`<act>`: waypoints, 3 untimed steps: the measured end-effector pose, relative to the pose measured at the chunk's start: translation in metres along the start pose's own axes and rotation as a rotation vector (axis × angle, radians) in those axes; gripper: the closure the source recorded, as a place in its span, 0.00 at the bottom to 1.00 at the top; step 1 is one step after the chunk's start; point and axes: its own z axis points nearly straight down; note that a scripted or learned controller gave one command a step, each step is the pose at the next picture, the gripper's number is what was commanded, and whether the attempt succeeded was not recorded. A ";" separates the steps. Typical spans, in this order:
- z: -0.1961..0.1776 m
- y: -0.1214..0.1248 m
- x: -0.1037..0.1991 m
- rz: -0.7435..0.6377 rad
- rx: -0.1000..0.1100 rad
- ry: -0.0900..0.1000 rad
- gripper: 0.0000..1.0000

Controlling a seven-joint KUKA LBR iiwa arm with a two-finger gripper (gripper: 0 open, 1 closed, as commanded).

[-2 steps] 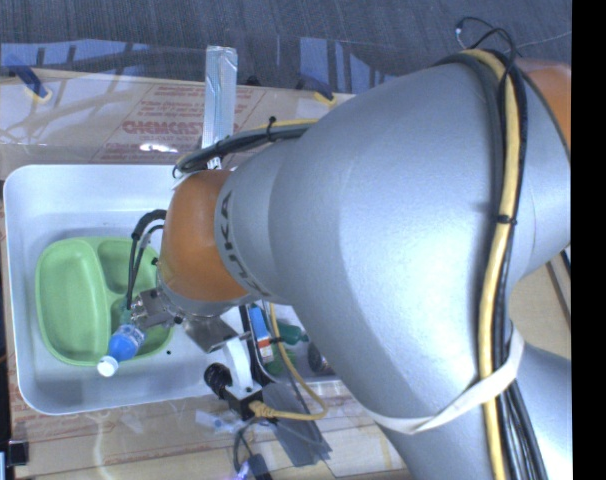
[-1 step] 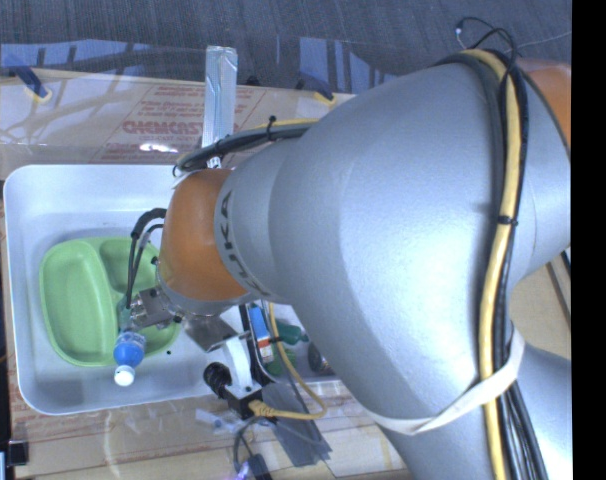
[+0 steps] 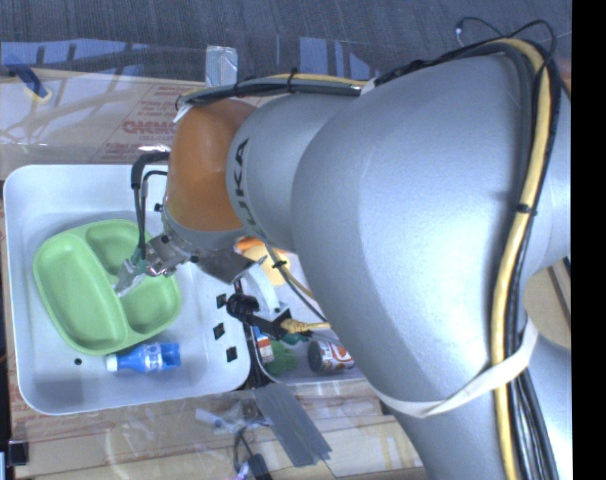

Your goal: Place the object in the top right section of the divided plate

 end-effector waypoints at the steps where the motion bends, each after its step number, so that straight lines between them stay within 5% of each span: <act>1: 0.026 0.008 0.027 -0.087 -0.021 -0.007 0.00; 2: 0.028 0.006 0.028 -0.087 -0.015 -0.006 0.00; 3: -0.069 0.005 0.063 0.426 0.000 0.000 0.00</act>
